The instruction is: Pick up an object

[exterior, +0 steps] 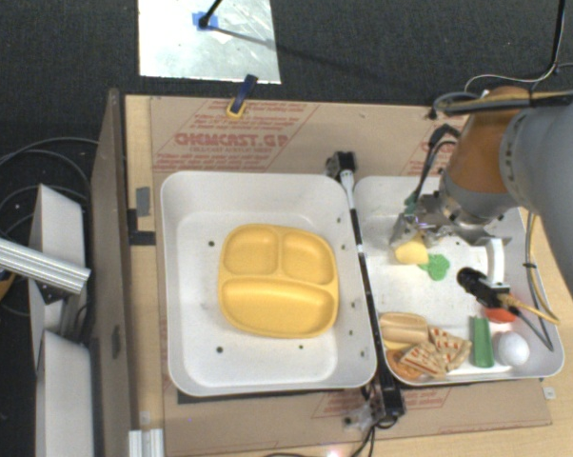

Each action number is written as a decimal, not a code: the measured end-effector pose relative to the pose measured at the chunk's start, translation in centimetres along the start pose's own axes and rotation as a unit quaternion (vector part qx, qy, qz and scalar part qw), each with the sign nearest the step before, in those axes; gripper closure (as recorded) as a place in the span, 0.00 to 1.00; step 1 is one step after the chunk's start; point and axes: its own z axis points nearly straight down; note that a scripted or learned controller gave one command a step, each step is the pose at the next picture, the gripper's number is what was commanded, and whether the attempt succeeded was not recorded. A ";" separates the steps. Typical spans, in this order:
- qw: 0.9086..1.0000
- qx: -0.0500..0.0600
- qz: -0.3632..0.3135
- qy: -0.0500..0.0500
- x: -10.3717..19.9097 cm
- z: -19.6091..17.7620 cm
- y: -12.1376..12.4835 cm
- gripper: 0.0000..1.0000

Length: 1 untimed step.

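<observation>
You get bright, even overhead light; glare washes out the white bins point(267, 193) and a foil sheet point(208, 25), shadows soft, focus slightly soft.

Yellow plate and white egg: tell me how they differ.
The yellow plate is large, flat and divided into compartments; the white egg is small and rounded. The yellow plate lies alone in the left bin; the white egg sits among other items in the right bin's near corner.

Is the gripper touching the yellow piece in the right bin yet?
Cannot tell. In the camera view the gripper sits right over the yellow piece, their outlines meeting, but the slanted look-down shows neither contact nor a gap.
</observation>
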 end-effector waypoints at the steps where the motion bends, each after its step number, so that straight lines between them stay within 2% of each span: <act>1: 1.000 -0.001 -0.002 0.002 6.6 -9.4 -3.6 1.00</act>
